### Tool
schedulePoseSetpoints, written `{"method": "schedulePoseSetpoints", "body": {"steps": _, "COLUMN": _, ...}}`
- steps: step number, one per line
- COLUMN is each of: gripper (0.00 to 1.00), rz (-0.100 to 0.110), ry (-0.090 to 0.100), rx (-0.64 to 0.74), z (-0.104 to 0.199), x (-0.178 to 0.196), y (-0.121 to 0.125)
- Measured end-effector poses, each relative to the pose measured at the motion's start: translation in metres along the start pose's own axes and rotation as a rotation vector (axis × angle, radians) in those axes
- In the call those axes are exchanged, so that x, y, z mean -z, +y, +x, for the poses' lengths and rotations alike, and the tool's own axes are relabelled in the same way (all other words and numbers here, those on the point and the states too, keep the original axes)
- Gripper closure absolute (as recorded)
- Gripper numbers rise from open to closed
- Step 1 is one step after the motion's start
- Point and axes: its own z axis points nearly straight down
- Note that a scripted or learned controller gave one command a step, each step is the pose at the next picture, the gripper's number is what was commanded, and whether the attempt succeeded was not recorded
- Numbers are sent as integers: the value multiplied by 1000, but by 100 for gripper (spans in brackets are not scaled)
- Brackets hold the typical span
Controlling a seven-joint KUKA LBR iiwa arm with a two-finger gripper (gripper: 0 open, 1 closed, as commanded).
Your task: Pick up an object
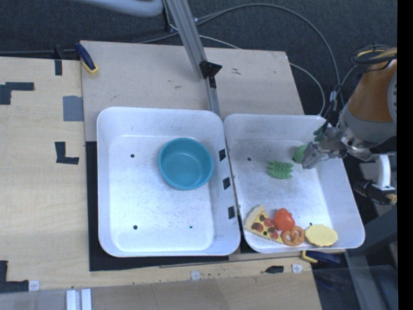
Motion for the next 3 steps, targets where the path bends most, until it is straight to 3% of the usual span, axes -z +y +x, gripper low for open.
{"method": "schedulePoseSetpoints", "body": {"steps": 2, "gripper": 0, "rz": -6, "ry": -2, "rx": -1, "z": -1, "x": -80, "y": -6}}
{"method": "schedulePoseSetpoints", "body": {"steps": 3, "gripper": 100, "rz": -6, "ry": -2, "rx": 0, "z": 0, "x": -69, "y": -6}}
